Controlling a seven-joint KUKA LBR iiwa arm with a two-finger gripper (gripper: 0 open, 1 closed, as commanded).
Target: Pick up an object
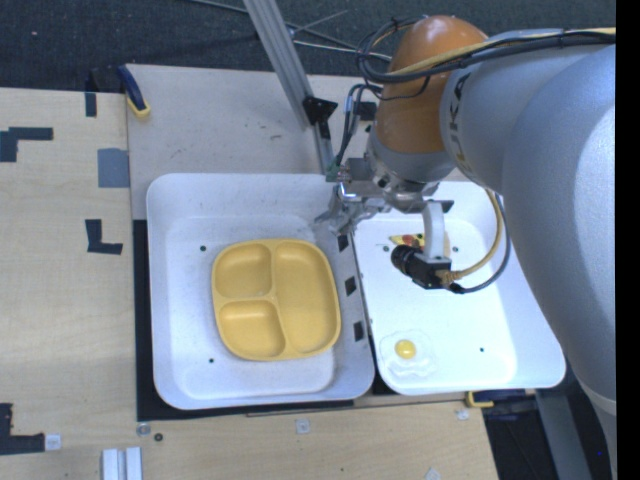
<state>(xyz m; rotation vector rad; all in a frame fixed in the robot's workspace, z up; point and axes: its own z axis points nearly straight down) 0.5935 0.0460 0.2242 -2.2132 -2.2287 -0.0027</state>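
Note:
A yellow divided plate [275, 298] lies flat in the left white bin [175, 268]. A toy fried egg [405, 351], white with a yellow yolk, rests near the front of the right white bin [510, 348]. My gripper [345, 211] hangs over the back of the ridge between the two bins, just behind the plate's far right corner and well back from the egg. A small red and yellow thing [404, 240] peeks out beside the wrist in the right bin; I cannot tell what it is.
The arm's big grey body [540, 138] covers the back and right side of the right bin. A black fitting with a yellow cable [428, 268] hangs off the wrist over that bin. A metal pole [285, 68] slants up behind the bins.

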